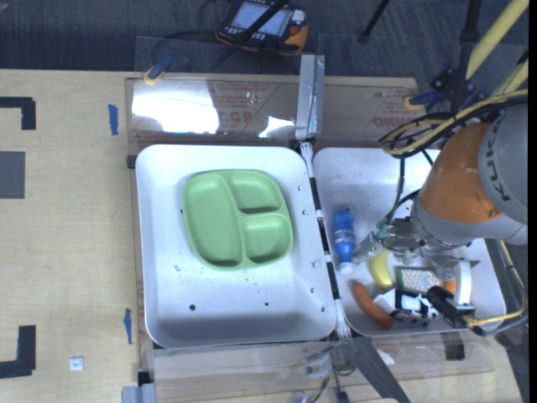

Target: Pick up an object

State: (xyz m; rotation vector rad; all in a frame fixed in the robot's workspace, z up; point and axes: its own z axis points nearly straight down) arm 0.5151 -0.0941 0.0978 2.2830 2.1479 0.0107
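Yellow curved banana-like toy (382, 269) lies in the right white bin (357, 164), toward its near half and just left of the arm's wrist. Its long axis runs roughly from the far side to the near side of the view, tilted a little, and its upper end sits right by the gripper (401, 243). The grey and orange arm body covers much of the gripper, so I cannot tell whether the claw is spread or pressed together, and nothing is seen pinched in it.

The toy has close neighbours. A blue plastic bottle (343, 234) lies just to its left along the bin's left wall, its length running the same far-to-near way. An orange-red sausage-shaped piece (371, 303) lies near the front edge, slanting from upper left to lower right, just below the toy. A small box with a green speckled face (412, 279) sits just to the toy's right, partly under the arm.

The left white bin (155, 225) holds a pale green divided plate (237, 217), lying flat with three compartments. Both bins rest on a pale wooden bench (59, 225) marked with black and blue tape. Beyond the bench, a handheld control pad (260, 22) lies on dark carpet.
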